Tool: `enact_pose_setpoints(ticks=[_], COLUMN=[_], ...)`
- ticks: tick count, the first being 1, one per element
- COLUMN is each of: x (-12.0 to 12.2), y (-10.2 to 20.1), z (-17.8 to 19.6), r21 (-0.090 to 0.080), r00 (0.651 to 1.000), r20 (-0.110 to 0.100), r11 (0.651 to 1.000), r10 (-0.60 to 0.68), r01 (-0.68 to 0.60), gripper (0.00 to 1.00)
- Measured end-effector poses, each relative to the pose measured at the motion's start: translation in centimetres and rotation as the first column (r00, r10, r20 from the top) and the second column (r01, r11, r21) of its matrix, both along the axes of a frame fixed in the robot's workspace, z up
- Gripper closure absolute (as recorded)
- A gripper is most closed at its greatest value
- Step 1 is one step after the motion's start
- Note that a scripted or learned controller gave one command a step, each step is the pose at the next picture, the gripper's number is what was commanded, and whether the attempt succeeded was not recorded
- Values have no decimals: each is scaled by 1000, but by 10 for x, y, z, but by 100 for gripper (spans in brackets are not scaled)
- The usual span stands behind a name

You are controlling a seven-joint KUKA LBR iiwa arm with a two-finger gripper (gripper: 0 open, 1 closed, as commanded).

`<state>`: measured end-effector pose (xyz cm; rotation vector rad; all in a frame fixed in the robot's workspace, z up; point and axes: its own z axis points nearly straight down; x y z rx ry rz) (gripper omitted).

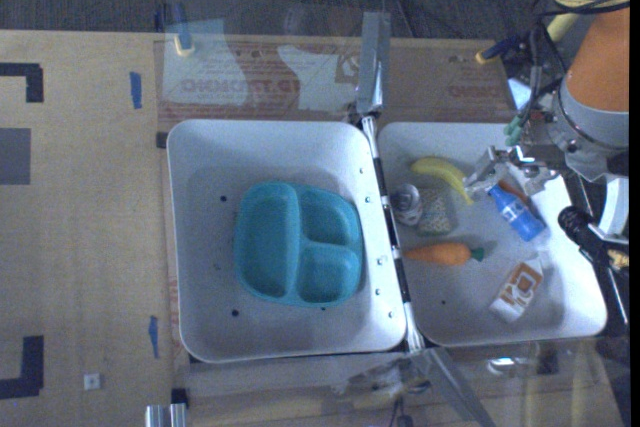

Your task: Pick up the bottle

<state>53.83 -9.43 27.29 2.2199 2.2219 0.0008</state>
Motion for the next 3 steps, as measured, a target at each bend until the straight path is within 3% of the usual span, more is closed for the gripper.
enact_pose_setpoints(ticks=[1,2,3], x=[21,48,48], y=[-70,-116,-120], z=[-84,-180,-170], r21=[1,8,0], r00=[981,986,985], r20=[-2,-3,0], r11=[981,986,985], r10=[-194,-168,-171], r01=[194,168,171], gripper=[0,0,100])
